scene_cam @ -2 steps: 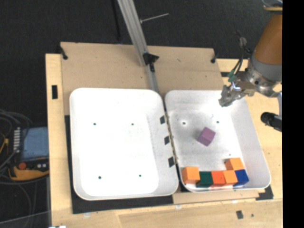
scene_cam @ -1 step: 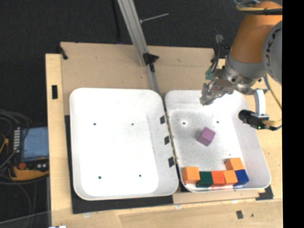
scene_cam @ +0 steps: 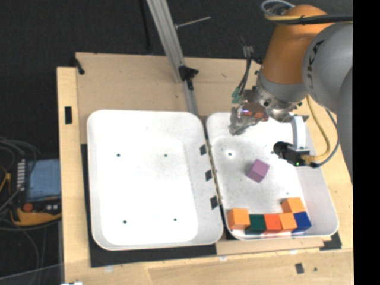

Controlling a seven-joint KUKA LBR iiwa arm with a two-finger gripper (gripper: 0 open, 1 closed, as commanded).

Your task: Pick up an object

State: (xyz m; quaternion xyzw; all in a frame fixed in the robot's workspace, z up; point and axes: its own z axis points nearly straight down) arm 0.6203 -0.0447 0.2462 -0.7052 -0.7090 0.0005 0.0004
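A purple cube lies alone near the middle of the right bin. Along that bin's front wall sits a row of blocks: orange, dark green, red-orange, orange and blue, with a brown-orange one just behind them. My gripper hangs over the right bin's back left corner, well behind and to the left of the purple cube. Nothing shows between its fingers.
The left bin lies beside the right one, joined by black clips at the shared wall. A slanted metal rail rises behind the bins. A black sensor with cable hangs off the wrist over the right bin.
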